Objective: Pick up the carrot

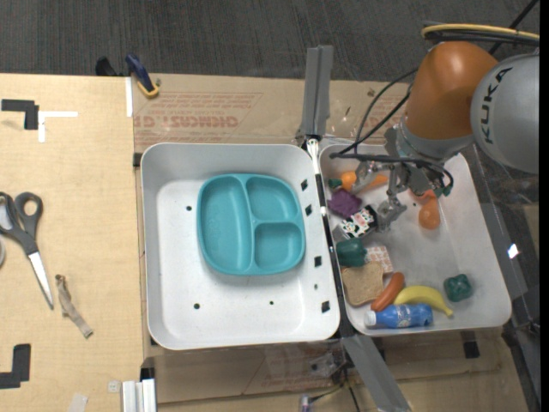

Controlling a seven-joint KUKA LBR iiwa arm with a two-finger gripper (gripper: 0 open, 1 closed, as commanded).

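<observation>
The carrot [429,215], a short orange piece, lies in the right bin [480,256] near its far right side. My gripper [394,206] hangs below the orange-banded wrist over the far middle of that bin, just left of the carrot. The wrist and its cables hide part of what lies beneath. I see nothing held by the gripper.
The right bin also holds a purple piece [345,202], a small orange item [347,179], a black-and-white toy [360,222], a bread slice [365,283], a red sausage [388,290], a banana [423,296], a blue bottle [401,317] and a green piece [458,287]. A teal divided plate [252,224] sits in the left bin [171,299].
</observation>
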